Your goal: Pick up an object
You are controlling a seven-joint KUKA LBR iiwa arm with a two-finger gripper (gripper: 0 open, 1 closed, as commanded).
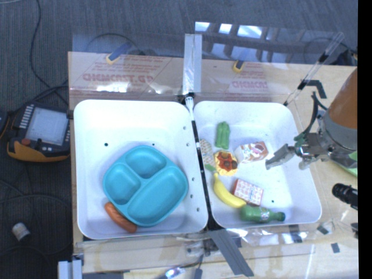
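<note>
The two-finger gripper [290, 153] is seen above the right part of the right shallow white bin [302, 205]. One grey finger [279, 157] is stretched out toward the left, a second one points downward nearer the wrist, and a clear gap is left between them, so the fingers are spread apart. Nothing is seen between them, and nothing is touched by them.

Just left of the outstretched finger, a round red-and-white packet [253, 151] lies on the bin floor, apart from the tip. Further left, a small red-and-yellow toy food piece [225, 162] is found, and above it a green pepper-like toy [222, 135] lies upright along the bin. Below the fingers, a pink patterned carton [248, 191] rests beside a yellow plastic banana [225, 194], the two touching or nearly so. Near the front wall a dark green bottle [261, 215] lies on its side.

Behind the gripper, the grey arm with its orange band [345, 106] enters from the right.

In the left shallow white bin [93, 127], a turquoise divided plate [146, 183] is placed, with an orange carrot-like toy [119, 217] tucked against its lower left edge. Both bins are carried by the table [139, 74].
</note>
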